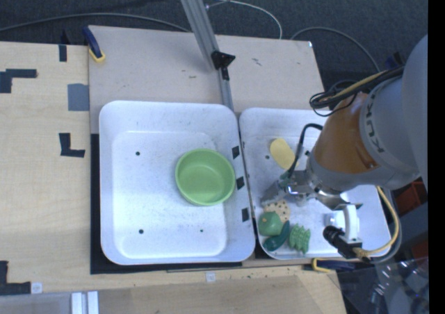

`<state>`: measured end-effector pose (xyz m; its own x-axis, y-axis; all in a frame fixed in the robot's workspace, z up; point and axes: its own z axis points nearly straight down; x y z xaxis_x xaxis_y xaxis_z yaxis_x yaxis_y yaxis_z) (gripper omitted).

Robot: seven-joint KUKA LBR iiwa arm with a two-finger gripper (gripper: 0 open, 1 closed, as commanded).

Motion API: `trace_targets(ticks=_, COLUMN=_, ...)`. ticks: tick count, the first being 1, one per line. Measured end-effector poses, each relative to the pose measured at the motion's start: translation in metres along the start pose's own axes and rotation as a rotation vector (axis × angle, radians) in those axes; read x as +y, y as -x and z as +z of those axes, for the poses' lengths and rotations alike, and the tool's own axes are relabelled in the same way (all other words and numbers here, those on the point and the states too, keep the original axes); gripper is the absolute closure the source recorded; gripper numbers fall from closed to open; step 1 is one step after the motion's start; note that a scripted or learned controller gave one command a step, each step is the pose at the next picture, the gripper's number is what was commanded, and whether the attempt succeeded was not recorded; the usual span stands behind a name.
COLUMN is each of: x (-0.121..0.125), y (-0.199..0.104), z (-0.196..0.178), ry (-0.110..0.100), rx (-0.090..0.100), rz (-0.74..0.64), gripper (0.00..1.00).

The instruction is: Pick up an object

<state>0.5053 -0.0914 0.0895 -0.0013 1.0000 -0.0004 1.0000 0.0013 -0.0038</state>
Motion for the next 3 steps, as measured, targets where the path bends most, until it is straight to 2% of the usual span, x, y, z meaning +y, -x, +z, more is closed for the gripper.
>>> trace_targets(ticks=1, x=0.000, y=-0.001, z=-0.012, ry=-0.002, rx=0.003, rz=0.000, gripper=1.00)
trace_targets(ticks=2, x=-0.009, y=0.003, z=-0.066, ry=0.006, rx=0.000, rz=0.001, gripper=1.00)
trace_targets(ticks=3, x=-0.001, y=-0.003, z=-0.113, ry=0.007, rx=0.000, rz=-0.001, gripper=1.00)
